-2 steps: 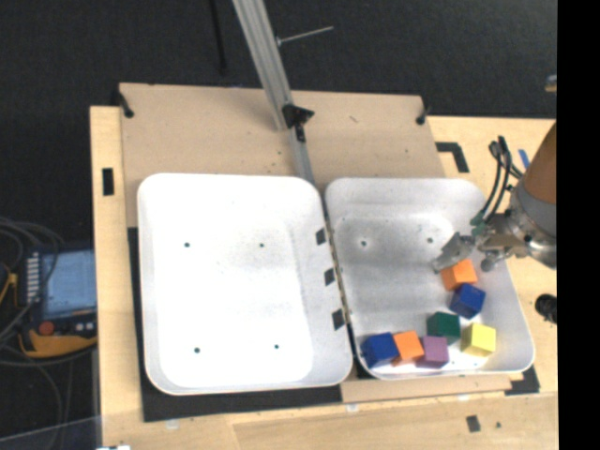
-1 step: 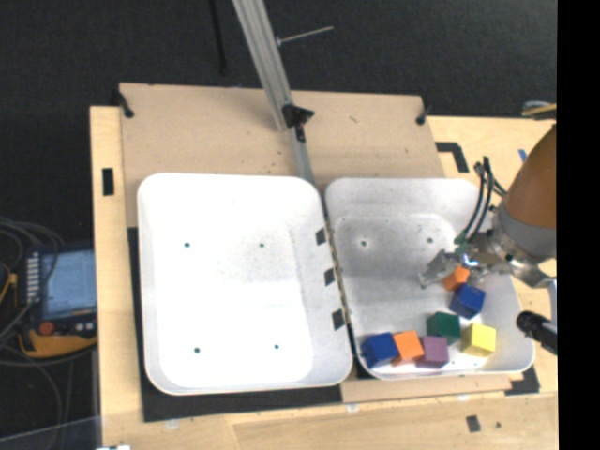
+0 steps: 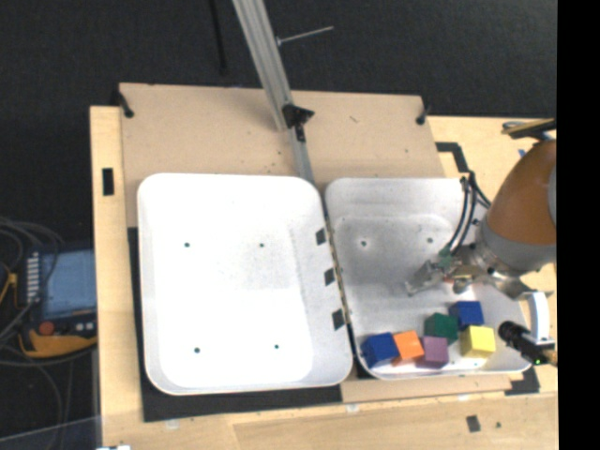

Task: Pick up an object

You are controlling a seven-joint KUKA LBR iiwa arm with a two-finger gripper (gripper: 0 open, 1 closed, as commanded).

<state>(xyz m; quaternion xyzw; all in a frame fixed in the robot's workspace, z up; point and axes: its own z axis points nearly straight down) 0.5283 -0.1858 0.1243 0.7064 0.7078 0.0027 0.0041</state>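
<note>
While its jaws are too blurred to tell whether they are released or clenched, the gripper hangs low over the right bin, grasping nothing visible. Just below it, along the bin's near edge, cluster a blue block, green block, yellow block, purple block, orange block and a second blue block. Beside it sits the left bin.

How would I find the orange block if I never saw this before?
Look at the right-hand white bin, the one the arm reaches into. Along its near edge sits a huddle of small blocks. The orange block is the second from the left there, squeezed between a blue block and a purple block.
</note>
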